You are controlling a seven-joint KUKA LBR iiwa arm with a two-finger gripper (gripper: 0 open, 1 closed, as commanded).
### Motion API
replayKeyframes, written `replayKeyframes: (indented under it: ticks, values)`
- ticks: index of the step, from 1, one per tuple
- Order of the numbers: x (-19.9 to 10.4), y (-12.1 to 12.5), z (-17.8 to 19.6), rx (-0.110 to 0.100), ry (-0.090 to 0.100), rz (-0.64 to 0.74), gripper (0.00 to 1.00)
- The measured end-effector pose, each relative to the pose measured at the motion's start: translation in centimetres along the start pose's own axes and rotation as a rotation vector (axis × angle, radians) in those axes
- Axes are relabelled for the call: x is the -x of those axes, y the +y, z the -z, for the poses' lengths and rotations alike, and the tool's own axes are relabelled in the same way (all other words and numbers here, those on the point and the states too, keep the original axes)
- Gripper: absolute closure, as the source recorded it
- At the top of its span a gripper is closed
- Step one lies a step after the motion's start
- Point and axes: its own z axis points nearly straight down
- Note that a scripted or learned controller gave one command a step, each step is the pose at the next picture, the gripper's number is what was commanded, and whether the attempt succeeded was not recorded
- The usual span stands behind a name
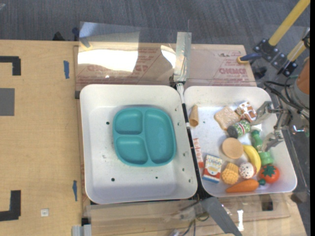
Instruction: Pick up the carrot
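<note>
The carrot (242, 186) is orange and lies flat along the front edge of the right bin (206, 101), between a yellow corn cob (230, 173) and a red tomato (270, 174). My gripper (270, 126) hangs over the right side of that bin, well behind the carrot and apart from it. Its fingers are spread open with nothing between them, above a green vegetable (257, 139).
The right bin also holds a banana (252, 157), a round bun (232, 148), a juice carton (212, 167), a white ball (246, 170), a cracker (227, 117), a cone (193, 115) and a green can (241, 129). A teal divided plate (144, 135) sits in the left bin (93, 132).
</note>
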Motion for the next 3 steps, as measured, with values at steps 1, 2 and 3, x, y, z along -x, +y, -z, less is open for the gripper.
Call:
replayKeyframes:
  ticks: [1,2,3]
  values:
    - [-6.7,4.1,-9.9,0.001,-0.002,-0.326,0.00]
    - [-6.6,10.5,-9.2,0.001,-0.005,-0.146,0.00]
    - [-4.7,9.9,-10.2,0.000,-0.005,-0.020,0.00]
